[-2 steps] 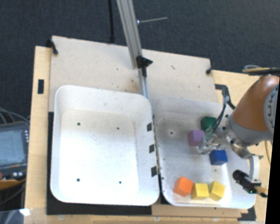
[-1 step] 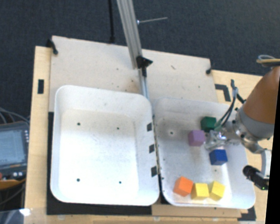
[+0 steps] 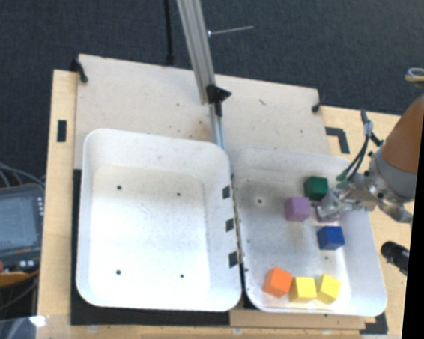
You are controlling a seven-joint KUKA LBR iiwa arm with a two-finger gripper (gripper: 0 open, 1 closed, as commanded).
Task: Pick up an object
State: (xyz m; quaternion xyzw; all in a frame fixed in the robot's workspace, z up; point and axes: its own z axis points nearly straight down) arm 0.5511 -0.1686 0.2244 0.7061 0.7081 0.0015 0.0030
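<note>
In the right bin (image 3: 266, 231) lie several blocks: a green one (image 3: 315, 187), a purple one (image 3: 297, 208), a blue one (image 3: 330, 237), an orange one (image 3: 278, 282) and two yellow ones (image 3: 305, 289) (image 3: 329, 288) along the front rim. My gripper (image 3: 327, 208) hangs low over the bin's right part, between the green, purple and blue blocks and just right of the purple one. No block shows between its tips.
The left bin (image 3: 154, 219) lies beside the right one. A slanted aluminium pole (image 3: 199, 43) rises from the back of the bench. A teach pendant (image 3: 6, 230) rests off the bench at the left.
</note>
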